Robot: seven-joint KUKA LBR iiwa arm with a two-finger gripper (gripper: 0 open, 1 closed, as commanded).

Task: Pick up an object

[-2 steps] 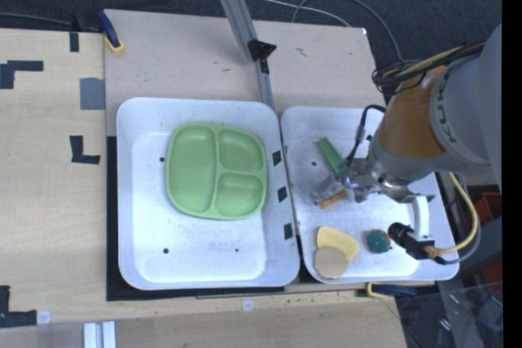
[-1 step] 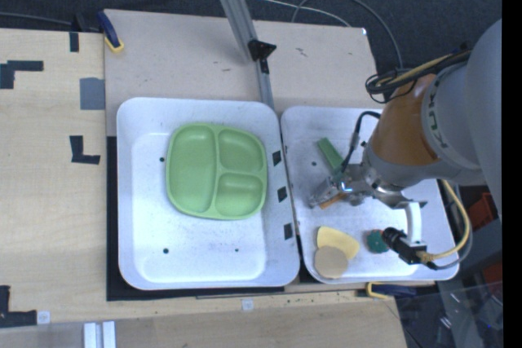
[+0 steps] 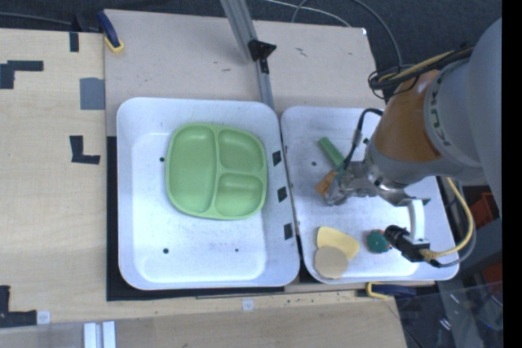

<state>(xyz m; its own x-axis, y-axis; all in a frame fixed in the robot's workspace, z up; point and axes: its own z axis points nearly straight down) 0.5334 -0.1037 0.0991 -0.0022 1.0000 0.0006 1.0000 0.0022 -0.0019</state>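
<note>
Your likely target, a small orange piece, lies in the right bin just under the pincer, beside a green stick. You cannot tell whether the pincer is open, closed or gripping. Near the bin's front edge sit a yellow piece, a tan disc touching it, and a teal object. In the left bin you see a green divided plate. Both bins rest on the desk.
</note>
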